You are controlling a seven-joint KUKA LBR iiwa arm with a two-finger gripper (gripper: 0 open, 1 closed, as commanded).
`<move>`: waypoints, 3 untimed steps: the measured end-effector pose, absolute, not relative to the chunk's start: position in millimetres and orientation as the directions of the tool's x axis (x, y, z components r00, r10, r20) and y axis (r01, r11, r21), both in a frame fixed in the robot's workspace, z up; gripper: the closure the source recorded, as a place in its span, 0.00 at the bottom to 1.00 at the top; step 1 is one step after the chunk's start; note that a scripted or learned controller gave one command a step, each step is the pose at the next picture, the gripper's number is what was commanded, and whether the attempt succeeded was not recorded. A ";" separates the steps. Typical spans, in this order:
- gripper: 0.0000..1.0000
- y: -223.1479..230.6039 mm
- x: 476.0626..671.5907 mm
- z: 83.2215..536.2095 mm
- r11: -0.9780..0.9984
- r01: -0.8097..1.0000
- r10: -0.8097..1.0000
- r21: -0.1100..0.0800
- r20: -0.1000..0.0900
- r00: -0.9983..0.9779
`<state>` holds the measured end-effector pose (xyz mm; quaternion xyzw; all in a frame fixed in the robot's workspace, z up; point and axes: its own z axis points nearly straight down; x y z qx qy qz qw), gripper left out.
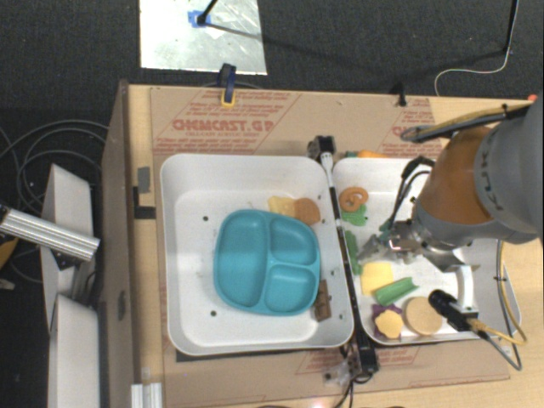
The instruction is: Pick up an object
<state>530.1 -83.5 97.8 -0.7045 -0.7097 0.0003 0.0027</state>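
- The grey arm with the orange band [463, 181] reaches in from the right and hangs over the right white bin [387, 170].
- Its metal two-finger claw [384, 246] is low over the left part of this bin, above the toy food. The view is too blurred there, so I cannot tell if it is spread or pressed together, or if it touches anything.
- Just below the claw lie a yellow toy piece [377, 275] and a green stick-shaped toy [394, 291], next to each other.
- Further toward the near edge lie a round tan disc [422, 315] and a small purple and yellow piece [388, 321].
- An orange ring-shaped toy [353, 198] lies near the far left corner of this bin.
- The left white bin [183, 228] holds a blue plastic plate with three compartments [267, 262], with a brown and yellow toy food piece [295, 207] just beyond it.
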 end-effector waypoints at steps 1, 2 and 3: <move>1.00 -86.9 533.1 109.4 0.005 1.000 1.000 0.003 0.000 -0.005; 1.00 -83.9 546.0 125.4 0.005 1.000 1.000 0.003 0.000 -0.005; 0.00 -84.1 545.3 124.6 0.004 1.000 1.000 0.001 0.000 -0.004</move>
